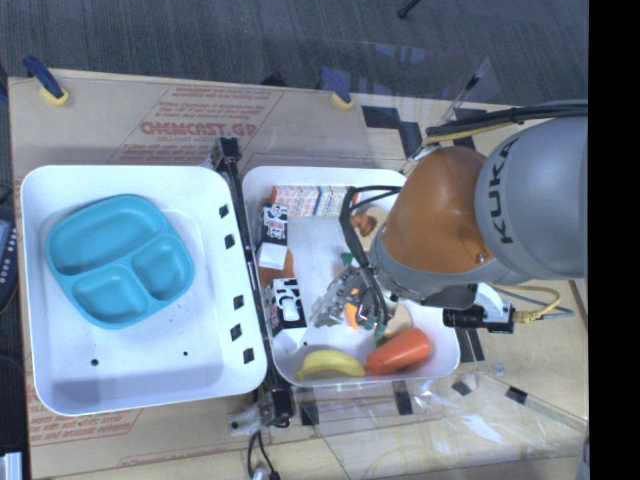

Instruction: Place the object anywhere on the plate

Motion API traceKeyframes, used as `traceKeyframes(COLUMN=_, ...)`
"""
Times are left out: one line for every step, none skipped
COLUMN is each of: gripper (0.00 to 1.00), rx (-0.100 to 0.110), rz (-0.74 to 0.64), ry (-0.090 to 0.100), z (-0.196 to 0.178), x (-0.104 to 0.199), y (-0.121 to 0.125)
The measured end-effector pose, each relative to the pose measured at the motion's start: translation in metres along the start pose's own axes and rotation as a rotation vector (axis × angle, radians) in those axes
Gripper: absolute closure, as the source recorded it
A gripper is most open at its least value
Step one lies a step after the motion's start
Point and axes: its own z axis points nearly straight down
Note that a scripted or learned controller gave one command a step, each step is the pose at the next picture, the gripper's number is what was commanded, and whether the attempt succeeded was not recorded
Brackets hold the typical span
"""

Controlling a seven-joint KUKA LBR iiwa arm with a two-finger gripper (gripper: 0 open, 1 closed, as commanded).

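Two bins [40, 268], one blue plate [115, 258] — one banana [330, 365], one carrot [400, 351].

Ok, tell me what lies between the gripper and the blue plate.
In the camera view, between the gripper and blue plate: a black-and-white box, then the bins' adjoining walls.

Light blue plate [118, 258], white bins [60, 388], yellow banana [330, 365], red-orange carrot [400, 351], orange-banded grey arm [480, 218]
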Motion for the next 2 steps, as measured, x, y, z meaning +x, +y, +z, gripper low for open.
traceKeyframes(gripper=1.0, rx=-0.004, rz=0.021, ry=-0.01, z=-0.066, x=-0.031, y=0.031)
traceKeyframes(gripper=1.0, rx=-0.002, rz=0.022, ry=-0.002, z=-0.048, x=0.027, y=0.107)
